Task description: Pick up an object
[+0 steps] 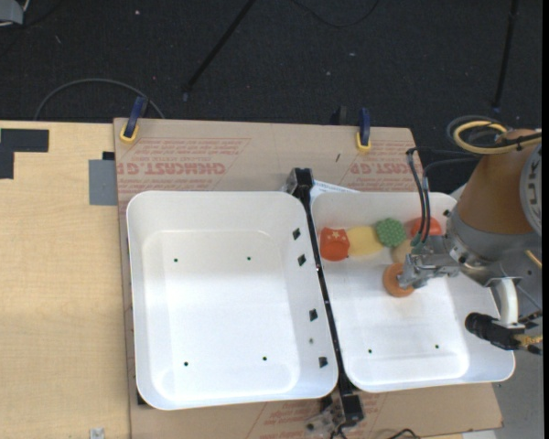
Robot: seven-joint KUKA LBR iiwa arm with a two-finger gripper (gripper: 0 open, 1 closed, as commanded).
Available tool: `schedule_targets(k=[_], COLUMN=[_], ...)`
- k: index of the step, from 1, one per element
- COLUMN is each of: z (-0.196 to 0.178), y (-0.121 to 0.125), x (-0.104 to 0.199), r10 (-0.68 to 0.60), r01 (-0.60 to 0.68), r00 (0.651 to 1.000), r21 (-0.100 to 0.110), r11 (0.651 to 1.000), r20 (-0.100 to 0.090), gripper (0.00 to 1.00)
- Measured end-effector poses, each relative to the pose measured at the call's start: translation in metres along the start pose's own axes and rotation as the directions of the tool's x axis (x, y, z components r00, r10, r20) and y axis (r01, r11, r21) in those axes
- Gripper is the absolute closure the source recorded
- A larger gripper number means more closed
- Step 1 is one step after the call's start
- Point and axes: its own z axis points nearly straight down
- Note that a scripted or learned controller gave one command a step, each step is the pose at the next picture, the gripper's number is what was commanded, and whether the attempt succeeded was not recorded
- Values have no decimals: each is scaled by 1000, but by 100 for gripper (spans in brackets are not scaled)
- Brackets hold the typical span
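The right bin (412, 359) holds several small objects near its far side. A red block (335, 242), a yellow piece (363, 239) and a green bumpy piece (390, 231) lie in a row. A red-orange piece (429, 228) sits just behind the arm's wrist. My gripper (411, 273) is low in the right bin, directly over an orange round object (396, 283) that it partly hides. Whether it touches that object is hidden.
The left bin (220, 300) stands beside the right one, with a black divider strip (313, 282) between them. Both bins rest on a cardboard sheet (256, 158) clamped at the back. The arm's grey and orange body (494, 208) covers the right bin's right edge.
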Motion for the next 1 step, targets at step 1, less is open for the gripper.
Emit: schedule_targets(k=[1], z=[-70], y=[-41], x=[66], r10=[-6], r01=[6], r00=[1000], r21=[-9], r11=[1000], r20=[1], gripper=[100])
